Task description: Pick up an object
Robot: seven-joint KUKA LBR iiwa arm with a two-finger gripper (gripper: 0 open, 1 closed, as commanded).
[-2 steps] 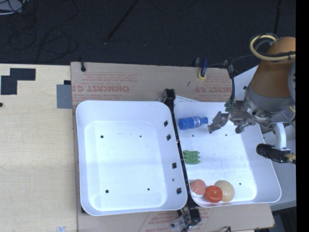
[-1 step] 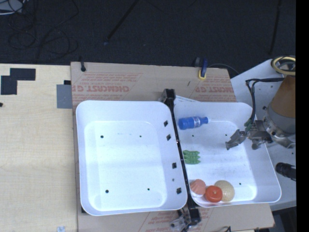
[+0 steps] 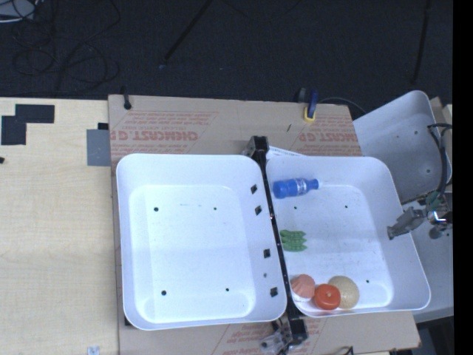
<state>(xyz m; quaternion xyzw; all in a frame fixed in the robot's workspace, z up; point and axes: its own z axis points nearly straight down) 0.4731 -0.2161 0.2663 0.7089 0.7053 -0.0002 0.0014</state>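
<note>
The hand [image 3: 405,225] is seen at the right rim of the right bin [image 3: 403,198], low over the edge; whether it is spread or pressed together cannot be told, since it is small and blurred. Nothing is seen held in it.

No single object is named by the task, so any of the bin's contents may be taken. A blue bottle [image 3: 295,188] lies on its side well to the left of the hand and slightly farther back, near the divider between the bins. It is judged to be light, stiff plastic, smooth and likely to roll; a grip across the middle of its body would suit it best. A small green object [image 3: 293,240] lies to the left of the hand, also near the divider; its material cannot be made out. In the near corner, left of and nearer than the hand, three round pieces are clustered touching: a pinkish one [image 3: 301,285], a red one [image 3: 327,296] and a pale tan one [image 3: 346,290]. Crowded together, they are judged harder to grasp singly.

The left bin [image 3: 129,198], beyond the divider, is farthest from the hand. Both bins rest on the worktop [image 3: 52,235].
</note>
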